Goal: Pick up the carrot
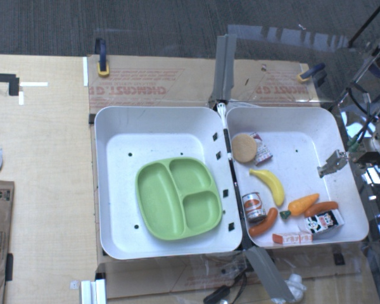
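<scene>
The carrot (302, 204) is orange with a small green stem end. It lies slanted in the right bin (302, 123), near the front, between a banana (270, 185) and a reddish-orange sausage-like piece (324, 208). My gripper (331, 163) hangs at the bin's right side, over bare white floor. It sits up and to the right of the carrot, apart from it, with nothing seen in it.
The right bin also holds a round bun (244, 148), a small packet (262, 151), a can (253, 206), a red sausage (263, 223), a milk carton (322, 221) and a flat red-white box (292, 238). A green divided plate (178, 197) lies in the left bin (114, 170).
</scene>
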Controlling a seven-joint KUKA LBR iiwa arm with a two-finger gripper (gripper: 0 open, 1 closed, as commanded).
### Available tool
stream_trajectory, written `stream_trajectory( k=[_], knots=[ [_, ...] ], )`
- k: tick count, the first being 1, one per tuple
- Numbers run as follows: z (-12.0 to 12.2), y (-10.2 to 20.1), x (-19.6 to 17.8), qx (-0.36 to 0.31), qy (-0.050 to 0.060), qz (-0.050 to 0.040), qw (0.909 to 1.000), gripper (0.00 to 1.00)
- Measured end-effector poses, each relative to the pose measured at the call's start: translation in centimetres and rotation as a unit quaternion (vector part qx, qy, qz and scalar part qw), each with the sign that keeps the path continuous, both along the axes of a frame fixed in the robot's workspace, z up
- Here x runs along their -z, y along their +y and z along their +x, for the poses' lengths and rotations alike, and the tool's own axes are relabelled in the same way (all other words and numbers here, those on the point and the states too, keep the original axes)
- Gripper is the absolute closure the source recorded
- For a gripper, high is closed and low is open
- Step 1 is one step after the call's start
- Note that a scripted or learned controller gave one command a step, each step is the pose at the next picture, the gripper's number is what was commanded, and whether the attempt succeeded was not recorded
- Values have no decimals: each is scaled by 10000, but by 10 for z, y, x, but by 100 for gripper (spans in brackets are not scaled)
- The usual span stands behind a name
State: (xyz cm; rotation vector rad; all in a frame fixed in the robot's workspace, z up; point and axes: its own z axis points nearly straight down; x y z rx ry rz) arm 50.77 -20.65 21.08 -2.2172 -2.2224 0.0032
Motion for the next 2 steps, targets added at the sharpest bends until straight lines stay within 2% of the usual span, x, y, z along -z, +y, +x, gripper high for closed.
stream_trajectory(
  k=[1,2],
  knots=[
    [-15,24,120,-1226,-7,8,9924,0],
    [-2,19,118,-2988,-31,-1,9543,0]
  ],
)
